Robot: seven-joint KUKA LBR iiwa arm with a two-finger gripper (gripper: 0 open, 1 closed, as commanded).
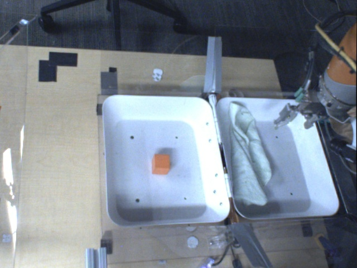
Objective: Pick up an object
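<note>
the pincer (291, 115) is hanging over the upper right part of the right bin (312, 205), at the end of the grey arm (337, 91) with its orange band, which is reaching in from the right. whether it is apart or together cannot be told from this slanting view; nothing is showing in its grip.

two things are lying within reach. a pale crumpled cloth (251, 155) is stretching along the left side of the right bin, close to the wall it shares with the left bin (120, 149). a small orange cube (161, 164) is sitting near the middle of the left bin, well apart from the pincer and across the divider.

the cloth is the nearer candidate, lying to the left of the pincer and a little toward the front of the counter (56, 166). the likely trouble there is that the cloth is soft and lying flat: a closing pinch could be sliding over the fabric and catching only a loose fold, which may be slipping out on the lift. it is also lying so close to the bin wall that a descent a little too far left could be striking the rim.

going for the cube is meaning a long crossing over the divider, and the cube is small, so a slight offset could be nudging it aside on the smooth bin floor rather than trapping it.
</note>
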